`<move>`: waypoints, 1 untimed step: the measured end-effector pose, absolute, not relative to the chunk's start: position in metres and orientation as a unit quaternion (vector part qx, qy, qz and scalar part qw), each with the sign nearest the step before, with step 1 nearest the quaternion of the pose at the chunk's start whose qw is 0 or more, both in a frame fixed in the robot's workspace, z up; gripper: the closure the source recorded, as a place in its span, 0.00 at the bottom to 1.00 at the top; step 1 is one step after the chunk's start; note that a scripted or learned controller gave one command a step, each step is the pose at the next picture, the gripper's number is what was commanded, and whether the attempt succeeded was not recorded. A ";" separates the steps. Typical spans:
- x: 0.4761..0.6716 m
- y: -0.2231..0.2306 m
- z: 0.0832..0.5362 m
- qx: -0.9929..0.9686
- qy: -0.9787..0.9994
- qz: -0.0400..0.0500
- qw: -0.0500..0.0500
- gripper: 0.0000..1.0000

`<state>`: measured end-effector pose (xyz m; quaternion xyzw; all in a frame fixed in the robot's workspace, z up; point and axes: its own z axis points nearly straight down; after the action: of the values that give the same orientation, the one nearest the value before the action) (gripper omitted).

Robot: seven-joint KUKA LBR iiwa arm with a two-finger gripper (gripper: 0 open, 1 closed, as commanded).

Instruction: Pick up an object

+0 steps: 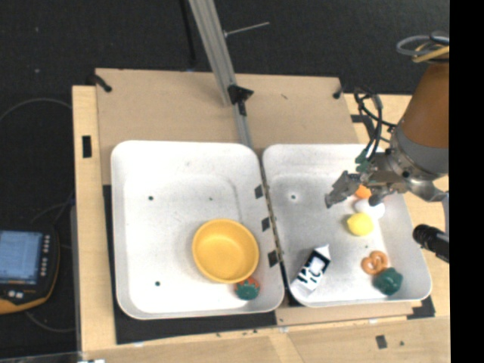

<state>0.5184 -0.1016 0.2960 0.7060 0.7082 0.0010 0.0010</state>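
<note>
While the arm leans in from the right, its gripper hangs low over the far part of the right bin, so the step in hand looks like the approach to a pick, not the lift itself. One dark finger juts out to the left, and a small orange object sits right under the wrist, but I cannot tell whether the fingers are spread or pressed together, nor whether that orange piece lies between them or just beside them; nothing can be called held.

Just near of the gripper lies a yellow ball-like object, the likeliest target along with the orange one. Further toward the near right corner are an orange ring-shaped piece and, touching or almost touching it, a dark green lump. A black-and-white carton lies tilted at the near left edge of the same bin. In the left bin a yellow bowl stands upright, with a small green and red object just near of it.

As I judge it, the next move calls for settling on one thing, centring the fingers around it, coming down to the bin floor and closing before any lift. The yellow object looks round and may roll away if nudged off-centre.

The wrist and cables cover much of the orange object, so its shape is unclear; the arm is cut off at the right
</note>
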 end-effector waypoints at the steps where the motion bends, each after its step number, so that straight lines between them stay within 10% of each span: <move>1: 0.518 -0.102 0.296 0.707 0.707 0.001 0.001 0.00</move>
<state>0.5184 -0.1018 0.2960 0.7067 0.7075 0.0013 0.0012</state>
